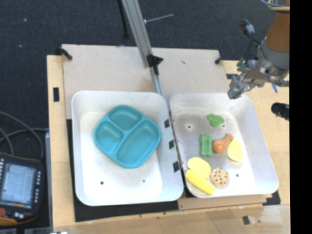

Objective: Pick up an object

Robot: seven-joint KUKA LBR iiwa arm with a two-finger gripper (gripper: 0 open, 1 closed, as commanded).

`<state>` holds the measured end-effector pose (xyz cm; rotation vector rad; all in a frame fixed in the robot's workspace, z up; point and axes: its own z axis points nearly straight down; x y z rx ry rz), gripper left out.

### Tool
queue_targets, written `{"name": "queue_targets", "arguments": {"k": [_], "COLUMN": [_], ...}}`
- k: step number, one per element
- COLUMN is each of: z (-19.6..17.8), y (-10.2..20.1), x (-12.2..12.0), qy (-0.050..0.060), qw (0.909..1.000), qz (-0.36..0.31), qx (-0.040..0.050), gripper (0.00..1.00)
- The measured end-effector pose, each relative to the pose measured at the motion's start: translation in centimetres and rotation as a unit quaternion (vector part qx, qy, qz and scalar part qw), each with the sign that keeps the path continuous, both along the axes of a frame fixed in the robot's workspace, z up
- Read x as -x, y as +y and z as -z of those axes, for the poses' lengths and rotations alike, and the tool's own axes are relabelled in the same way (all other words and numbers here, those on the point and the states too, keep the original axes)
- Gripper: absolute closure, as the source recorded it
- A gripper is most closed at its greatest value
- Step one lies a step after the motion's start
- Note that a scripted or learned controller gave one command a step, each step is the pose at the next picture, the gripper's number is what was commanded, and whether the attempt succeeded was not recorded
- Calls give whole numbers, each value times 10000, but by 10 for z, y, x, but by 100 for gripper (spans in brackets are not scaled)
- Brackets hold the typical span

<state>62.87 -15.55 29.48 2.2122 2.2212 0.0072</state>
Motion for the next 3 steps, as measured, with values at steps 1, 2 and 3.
{"name": "queue_targets", "arguments": {"k": [1,2,3], "z": [17,35,30], "y": [51,102,148], "x": [-2,-8,-17], "qy": [41,46,29], "qw": [10000,10000,10000], "qz": [-4,-4,-13], "qx": [-3,-2,-8], "gripper": [100,100,100]}}
